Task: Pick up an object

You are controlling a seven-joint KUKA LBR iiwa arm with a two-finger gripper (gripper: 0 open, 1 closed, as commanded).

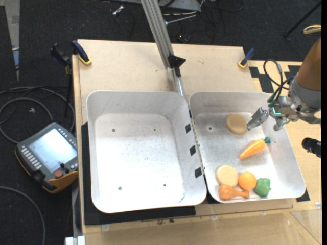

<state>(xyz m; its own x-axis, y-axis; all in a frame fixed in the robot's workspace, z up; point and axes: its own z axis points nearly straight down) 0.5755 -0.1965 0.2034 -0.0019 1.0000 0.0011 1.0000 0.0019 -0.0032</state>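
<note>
Gripper (pixel 265 117), jaws apparently spread and holding nothing, hovers over the right bin (pixel 214 103) near its far right edge, between a tan round toy bread roll (pixel 236 124) and a toy carrot (pixel 253 149). A sound grasp likely requires centring on one item before descending.

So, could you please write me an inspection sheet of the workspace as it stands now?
Surface: wooden bench bearing the left bin and right bin, side by side.
Job's things: in the right bin, a tan round piece, carrot, pale disc, orange ball, green piece, orange drumstick shape.
Clutter: clamps at the bench's far corners.
Grippers: claw low over the right bin, beside the tan round piece; nothing seen between its fingers.
Cables: loops on the floor at left and behind the bench.
Surroundings: teach pendant on the floor at left.
</note>
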